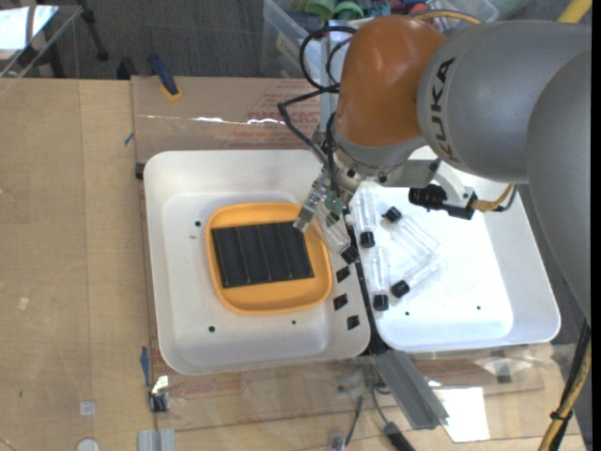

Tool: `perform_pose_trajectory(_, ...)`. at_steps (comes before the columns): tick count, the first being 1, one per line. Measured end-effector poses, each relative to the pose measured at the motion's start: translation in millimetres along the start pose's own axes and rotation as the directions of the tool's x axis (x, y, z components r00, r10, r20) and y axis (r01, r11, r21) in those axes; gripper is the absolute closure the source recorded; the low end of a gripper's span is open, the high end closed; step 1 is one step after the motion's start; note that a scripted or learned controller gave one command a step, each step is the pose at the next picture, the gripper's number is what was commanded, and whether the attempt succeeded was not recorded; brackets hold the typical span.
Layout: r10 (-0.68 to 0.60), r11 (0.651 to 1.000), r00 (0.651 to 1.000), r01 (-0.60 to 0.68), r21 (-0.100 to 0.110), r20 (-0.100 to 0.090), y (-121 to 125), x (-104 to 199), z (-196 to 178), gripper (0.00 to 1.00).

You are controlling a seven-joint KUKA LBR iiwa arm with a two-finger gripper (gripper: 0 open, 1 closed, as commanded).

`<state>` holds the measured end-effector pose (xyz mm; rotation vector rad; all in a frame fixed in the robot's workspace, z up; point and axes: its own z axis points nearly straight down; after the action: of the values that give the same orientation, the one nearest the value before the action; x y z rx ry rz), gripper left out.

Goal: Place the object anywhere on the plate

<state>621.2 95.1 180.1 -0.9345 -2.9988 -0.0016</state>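
Arm: grey KUKA arm with orange band fills upper right of frame, closest to camera, reaching down toward centre.
Gripper: gripper hangs at centre of frame, just over the upper right corner of the plate; how far open it stands, cannot tell.
Held thing: something small and greenish-grey sits at the gripper tip, too small and blurred to name; cannot tell if it is actually gripped.
Plate: orange plate in left bin, rounded-square, smooth glossy rim, raised edge.
Dark slab: black ribbed slab lies flat on the plate, rectangular, matte, long axis running left-right in frame, covering most of the plate's floor.
Key relation: plate lies directly left and slightly below the gripper in frame; gripper tip overlaps the plate rim's upper right corner, so a release likely needs a short shift toward lower left, my judgement.
Left bin: white shallow bin, smooth plastic, rounded corners.
Right bin: white bin holds clear plastic pieces with small black caps.
Worktop: pale wood worktop at left of frame.
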Motion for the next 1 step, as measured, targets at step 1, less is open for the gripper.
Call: perform_pose_trajectory(1,0.001,1.0,1.0,-0.001,-0.001,0.0,-0.2,-0.5,-0.4,0.0)
